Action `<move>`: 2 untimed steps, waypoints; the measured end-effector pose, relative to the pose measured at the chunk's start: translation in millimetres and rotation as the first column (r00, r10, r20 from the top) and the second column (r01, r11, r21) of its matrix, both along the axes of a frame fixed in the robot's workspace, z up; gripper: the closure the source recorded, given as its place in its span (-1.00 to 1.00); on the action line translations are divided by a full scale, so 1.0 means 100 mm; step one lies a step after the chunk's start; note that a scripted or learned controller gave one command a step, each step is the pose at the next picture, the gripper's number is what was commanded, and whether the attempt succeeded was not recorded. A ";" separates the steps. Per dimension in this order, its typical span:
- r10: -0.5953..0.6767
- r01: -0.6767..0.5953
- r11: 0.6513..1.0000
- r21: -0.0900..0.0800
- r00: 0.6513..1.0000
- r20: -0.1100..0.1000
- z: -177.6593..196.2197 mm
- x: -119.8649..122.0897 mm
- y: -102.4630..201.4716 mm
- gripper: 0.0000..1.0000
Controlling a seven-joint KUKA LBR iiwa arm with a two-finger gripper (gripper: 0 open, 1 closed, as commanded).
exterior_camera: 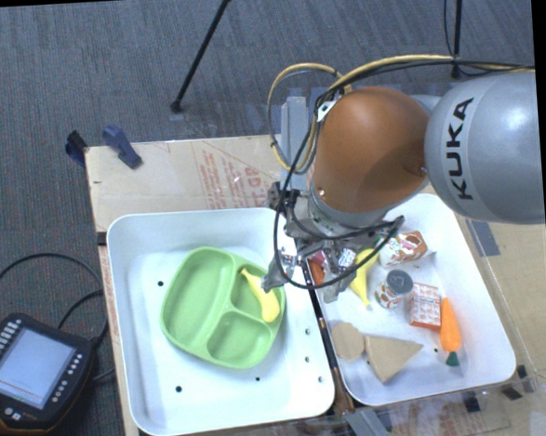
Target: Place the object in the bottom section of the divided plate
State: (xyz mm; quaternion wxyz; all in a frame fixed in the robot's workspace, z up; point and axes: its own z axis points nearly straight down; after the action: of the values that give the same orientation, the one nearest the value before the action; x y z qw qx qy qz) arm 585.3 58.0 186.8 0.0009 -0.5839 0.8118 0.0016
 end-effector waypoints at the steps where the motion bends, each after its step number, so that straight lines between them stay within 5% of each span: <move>1: 0.246 -0.246 0.969 0.001 0.969 0.005 0.87 0.59 0.04 -1.00; 2: 0.238 -0.238 0.971 0.006 0.971 0.008 0.96 0.60 0.04 1.00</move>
State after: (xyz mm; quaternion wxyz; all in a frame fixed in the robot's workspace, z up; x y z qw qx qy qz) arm 645.4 61.5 283.2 0.0055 -0.6771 0.7359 0.0027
